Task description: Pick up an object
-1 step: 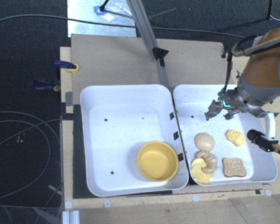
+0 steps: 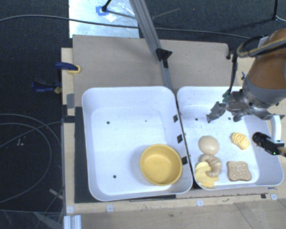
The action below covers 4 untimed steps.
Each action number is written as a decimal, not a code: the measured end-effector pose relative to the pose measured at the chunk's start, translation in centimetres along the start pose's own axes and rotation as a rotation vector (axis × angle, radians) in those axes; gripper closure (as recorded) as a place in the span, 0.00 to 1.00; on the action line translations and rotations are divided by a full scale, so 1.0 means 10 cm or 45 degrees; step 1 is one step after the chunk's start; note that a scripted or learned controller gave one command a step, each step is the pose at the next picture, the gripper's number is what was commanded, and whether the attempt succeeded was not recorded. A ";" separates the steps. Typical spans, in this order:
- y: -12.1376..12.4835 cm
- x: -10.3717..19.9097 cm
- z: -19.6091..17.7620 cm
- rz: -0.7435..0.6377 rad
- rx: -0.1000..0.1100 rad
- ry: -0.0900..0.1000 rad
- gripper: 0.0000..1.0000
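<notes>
The gripper [image 2: 218,111] hung over the bare far part of the right bin [image 2: 190,99], and whether it was open or closed could not be told; nothing showed in it. The likely picks lay clustered at that bin's near end, probably where they had been dropped: a smooth egg-shaped piece [image 2: 209,143], a curled croissant-like piece [image 2: 210,165], a ridged yellow lump [image 2: 240,140] and a flat brown waffle-textured biscuit [image 2: 239,171]. A glossy round yellow bowl [image 2: 160,164] sat near the right corner of the left bin [image 2: 105,104].

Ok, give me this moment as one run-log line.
gripper: over right bin, nothing held | right bin: egg, croissant, waffle, yellow pastry | left bin: yellow bowl
</notes>
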<state>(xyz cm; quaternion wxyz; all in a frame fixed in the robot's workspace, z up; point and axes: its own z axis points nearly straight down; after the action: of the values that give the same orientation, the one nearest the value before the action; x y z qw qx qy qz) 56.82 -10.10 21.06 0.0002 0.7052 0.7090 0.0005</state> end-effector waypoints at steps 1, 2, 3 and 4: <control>-0.06 0.00 0.43 0.005 0.004 0.000 0.00; -0.07 -0.07 1.02 0.006 0.005 0.000 0.00; -0.06 -0.07 1.21 0.006 0.003 0.000 0.00; -0.05 -0.07 1.09 0.008 -0.003 -0.001 1.00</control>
<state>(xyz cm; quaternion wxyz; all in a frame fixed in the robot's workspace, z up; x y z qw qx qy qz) 56.33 -10.82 10.17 0.0012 0.7073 0.7069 0.0009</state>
